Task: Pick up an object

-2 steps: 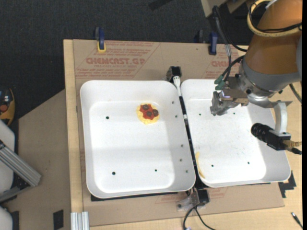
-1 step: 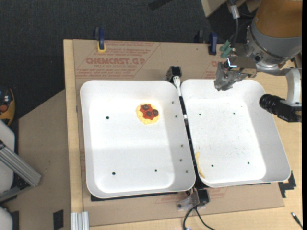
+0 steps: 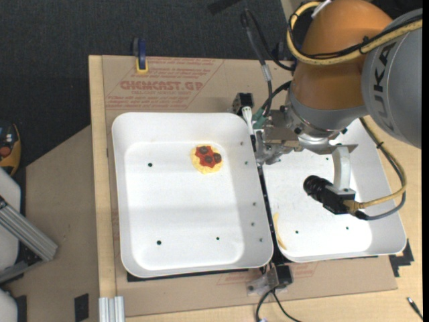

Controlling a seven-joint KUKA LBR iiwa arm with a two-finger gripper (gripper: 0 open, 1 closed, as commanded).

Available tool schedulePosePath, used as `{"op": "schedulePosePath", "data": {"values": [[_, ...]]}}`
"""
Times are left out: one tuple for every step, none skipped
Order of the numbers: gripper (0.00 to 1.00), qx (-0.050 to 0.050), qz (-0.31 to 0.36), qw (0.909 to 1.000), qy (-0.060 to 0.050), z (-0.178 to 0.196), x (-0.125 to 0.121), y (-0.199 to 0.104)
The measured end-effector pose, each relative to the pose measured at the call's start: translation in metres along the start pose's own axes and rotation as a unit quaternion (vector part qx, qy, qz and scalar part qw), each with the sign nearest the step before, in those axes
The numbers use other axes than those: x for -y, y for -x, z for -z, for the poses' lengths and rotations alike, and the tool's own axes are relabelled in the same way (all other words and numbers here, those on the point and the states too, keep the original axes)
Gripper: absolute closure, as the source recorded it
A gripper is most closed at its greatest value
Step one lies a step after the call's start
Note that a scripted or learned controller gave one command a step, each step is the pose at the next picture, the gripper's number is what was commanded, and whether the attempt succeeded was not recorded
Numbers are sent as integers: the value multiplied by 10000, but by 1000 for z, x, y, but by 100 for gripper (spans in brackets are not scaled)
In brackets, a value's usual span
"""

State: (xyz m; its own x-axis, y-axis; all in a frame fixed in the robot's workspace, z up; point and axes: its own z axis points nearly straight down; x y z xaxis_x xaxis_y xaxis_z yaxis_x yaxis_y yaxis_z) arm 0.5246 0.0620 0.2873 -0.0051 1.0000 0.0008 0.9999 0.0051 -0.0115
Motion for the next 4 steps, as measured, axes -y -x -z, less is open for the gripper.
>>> {"op": "schedulePosePath", "data": {"values": [[100, -9, 0, 9999, 121, 94, -21, -30], [100, 7, -11, 10000, 14, -27, -36, -67], [100, -14, 17, 10000, 83, -6, -67, -150], [100, -7, -10, 10000, 78, 36, -53, -164]]}}
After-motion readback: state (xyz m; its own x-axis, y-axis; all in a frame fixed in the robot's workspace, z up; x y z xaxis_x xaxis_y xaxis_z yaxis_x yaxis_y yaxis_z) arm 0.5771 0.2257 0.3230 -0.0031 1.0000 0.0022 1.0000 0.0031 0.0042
